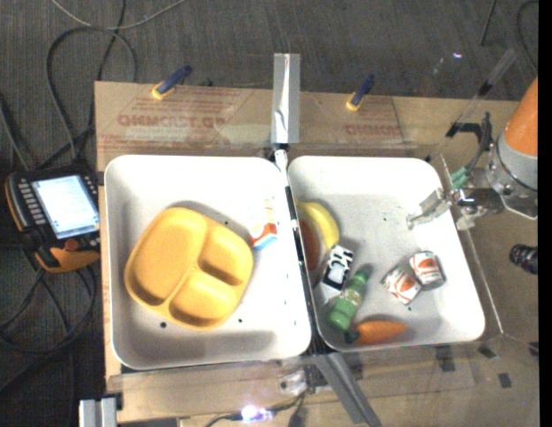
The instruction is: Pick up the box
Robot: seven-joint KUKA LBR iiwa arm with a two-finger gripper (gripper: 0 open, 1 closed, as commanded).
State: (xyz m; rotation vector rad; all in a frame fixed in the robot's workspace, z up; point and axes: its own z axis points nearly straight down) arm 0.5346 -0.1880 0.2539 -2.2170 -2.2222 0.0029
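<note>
A small black and white box (pixel 338 267) lies in the right bin (pixel 382 181), near its left wall, between a banana (pixel 322 223) and a green bottle (pixel 347 299). My gripper (pixel 433 206) hangs over the bin's right side, near the right wall, well to the right of the box and a little farther back. Nothing shows in its grasp. The orange band of the arm (pixel 524 127) is at the right edge of the view.
Two red and white cans (pixel 414 277) lie below the gripper, and a carrot (pixel 380 331) rests at the bin's front. The left bin (pixel 133 185) holds a yellow divided plate (pixel 191 265) and a small red, white and blue item (pixel 267 232).
</note>
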